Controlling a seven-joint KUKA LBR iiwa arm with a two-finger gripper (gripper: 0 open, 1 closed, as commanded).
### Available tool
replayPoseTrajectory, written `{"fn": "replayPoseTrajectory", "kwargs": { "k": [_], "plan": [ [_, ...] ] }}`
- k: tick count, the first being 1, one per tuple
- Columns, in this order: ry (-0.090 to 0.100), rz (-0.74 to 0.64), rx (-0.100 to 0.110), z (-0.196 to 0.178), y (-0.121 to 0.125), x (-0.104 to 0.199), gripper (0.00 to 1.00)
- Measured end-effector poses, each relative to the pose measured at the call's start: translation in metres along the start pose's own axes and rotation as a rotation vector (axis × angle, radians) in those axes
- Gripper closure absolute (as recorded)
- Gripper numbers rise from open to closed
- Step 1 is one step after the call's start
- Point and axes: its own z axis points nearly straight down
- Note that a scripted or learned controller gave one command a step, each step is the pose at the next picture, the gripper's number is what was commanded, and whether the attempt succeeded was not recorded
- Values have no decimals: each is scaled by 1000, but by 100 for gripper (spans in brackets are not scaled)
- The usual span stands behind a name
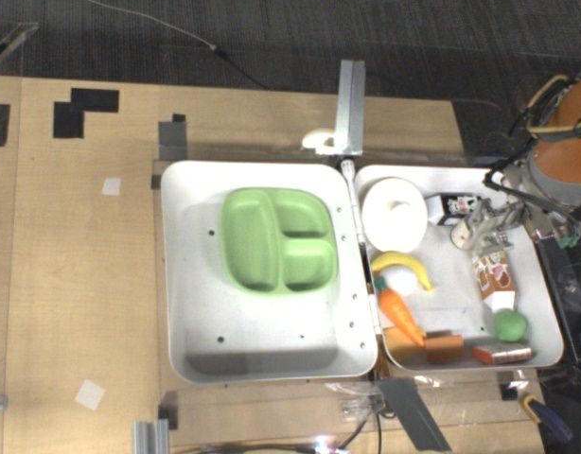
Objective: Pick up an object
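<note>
The right bin (554, 322) holds a white round bowl (395, 213), a yellow banana (405, 264), a white egg (400, 281), an orange carrot (400, 315), a brown block (443, 346), a green ball (510, 326), a brown and white packet (496, 278) and a red and white tube (503, 354). My gripper (478, 227) hangs low over the bin's upper right part, just above the packet and right of the bowl. A small black and white item (453, 203) lies beside it. I see nothing clearly held.
The left bin (191, 253) carries a green divided plate (276, 239). A metal post (351, 102) stands behind the wall between the bins. The arm's orange band (565, 130) is at the right edge, with cables around it.
</note>
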Motion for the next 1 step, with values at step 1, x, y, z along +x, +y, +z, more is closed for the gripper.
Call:
{"fn": "replayPoseTrajectory", "kwargs": {
  "k": [1],
  "plan": [
    [4, 0, -3, 2, 1, 1, 0]
  ]
}}
